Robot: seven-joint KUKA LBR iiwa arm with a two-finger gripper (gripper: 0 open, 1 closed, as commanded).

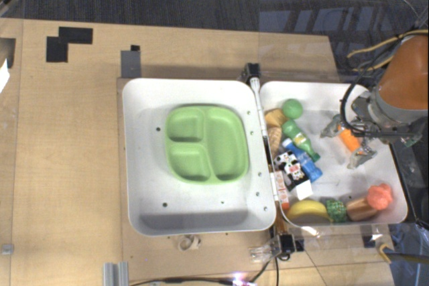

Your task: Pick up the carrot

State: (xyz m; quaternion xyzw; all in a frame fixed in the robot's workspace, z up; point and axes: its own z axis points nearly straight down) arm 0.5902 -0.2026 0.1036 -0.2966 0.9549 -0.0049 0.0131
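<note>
Partly hidden carrot (348, 140) between tool (348, 142) fingers; axis unclear.

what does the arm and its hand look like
The arm is grey with a broad orange band above the wrist. Black cables loop along its side, with yellow ones behind. The hand is small, grey metal, with two thin fingers.

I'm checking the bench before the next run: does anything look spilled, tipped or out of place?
Nothing looks spilled or damaged. The green divided plate sits flat in the left bin. The toy foods are crowded along the right bin's left and front walls, a jumble but all inside. The gripper is at an orange item, likely the carrot.
</note>
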